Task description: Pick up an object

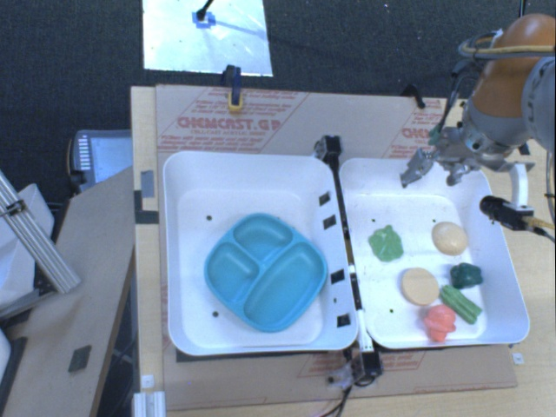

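Six food items (420, 286), one blue plate (264, 271), two bins (187, 185)

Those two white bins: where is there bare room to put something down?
Right bin: its left strip, from the gripper down past the green lump by the divider, is bare. Toys crowd its right half. Left bin: bare floor along the back and left, around the blue tray.

You're seeing the arm (512, 68) cut off by the right edge, so its upper reach is lost to you. The pincer (434, 170) is too small and blurred to read. The bench (143, 259) runs out past the bottom.
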Controlling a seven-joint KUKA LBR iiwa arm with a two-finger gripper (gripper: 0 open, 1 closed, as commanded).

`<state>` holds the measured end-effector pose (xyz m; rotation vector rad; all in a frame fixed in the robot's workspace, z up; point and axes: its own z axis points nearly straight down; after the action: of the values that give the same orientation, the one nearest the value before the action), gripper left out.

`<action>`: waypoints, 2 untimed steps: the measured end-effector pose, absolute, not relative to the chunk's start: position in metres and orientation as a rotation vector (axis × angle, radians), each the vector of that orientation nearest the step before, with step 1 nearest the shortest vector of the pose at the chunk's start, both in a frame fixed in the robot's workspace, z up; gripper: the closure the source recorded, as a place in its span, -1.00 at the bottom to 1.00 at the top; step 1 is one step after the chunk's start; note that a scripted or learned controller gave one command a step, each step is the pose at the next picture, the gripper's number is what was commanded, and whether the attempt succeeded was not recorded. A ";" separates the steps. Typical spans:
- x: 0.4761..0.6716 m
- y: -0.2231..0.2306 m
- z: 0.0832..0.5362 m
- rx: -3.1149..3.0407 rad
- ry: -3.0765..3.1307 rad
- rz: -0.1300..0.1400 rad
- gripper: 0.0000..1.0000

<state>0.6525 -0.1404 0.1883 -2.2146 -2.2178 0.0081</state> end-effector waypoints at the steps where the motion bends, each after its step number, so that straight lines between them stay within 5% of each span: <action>1: 0.655 -0.140 0.195 -2.219 -2.226 -0.002 -1.00; 2: 0.651 -0.141 0.153 -2.219 -2.223 0.002 -1.00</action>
<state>0.6514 -0.1410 0.1525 -2.2192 -2.2229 0.0016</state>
